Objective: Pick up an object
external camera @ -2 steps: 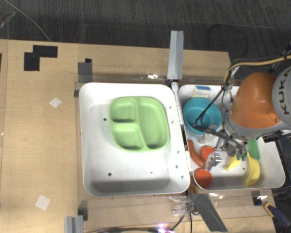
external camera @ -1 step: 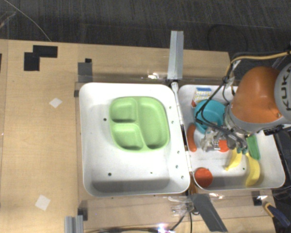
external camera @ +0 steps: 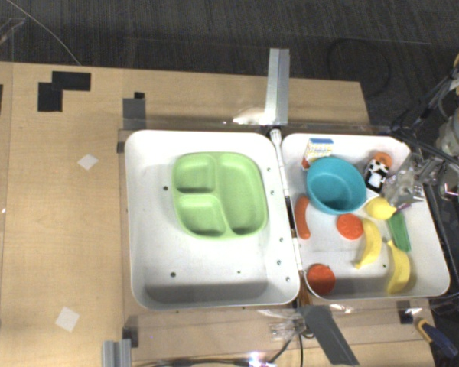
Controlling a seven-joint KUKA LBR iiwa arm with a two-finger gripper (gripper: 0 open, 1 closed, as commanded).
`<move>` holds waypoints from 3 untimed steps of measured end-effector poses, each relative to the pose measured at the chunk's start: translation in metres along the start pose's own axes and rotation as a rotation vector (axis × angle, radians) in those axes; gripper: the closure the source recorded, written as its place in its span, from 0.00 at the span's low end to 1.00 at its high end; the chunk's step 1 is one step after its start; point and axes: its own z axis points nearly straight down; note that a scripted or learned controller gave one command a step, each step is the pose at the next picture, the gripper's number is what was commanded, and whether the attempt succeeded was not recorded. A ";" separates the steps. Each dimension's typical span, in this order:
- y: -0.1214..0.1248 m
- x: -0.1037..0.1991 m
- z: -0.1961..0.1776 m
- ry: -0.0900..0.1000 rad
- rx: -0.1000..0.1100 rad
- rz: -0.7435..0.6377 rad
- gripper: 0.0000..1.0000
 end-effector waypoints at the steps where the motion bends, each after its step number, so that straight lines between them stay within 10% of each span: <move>1: 0.068 0.055 0.014 0.012 -0.003 0.117 1.00; 2: 0.046 0.059 0.167 0.028 0.002 0.253 1.00; 3: 0.085 -0.001 0.036 0.001 -0.005 0.295 1.00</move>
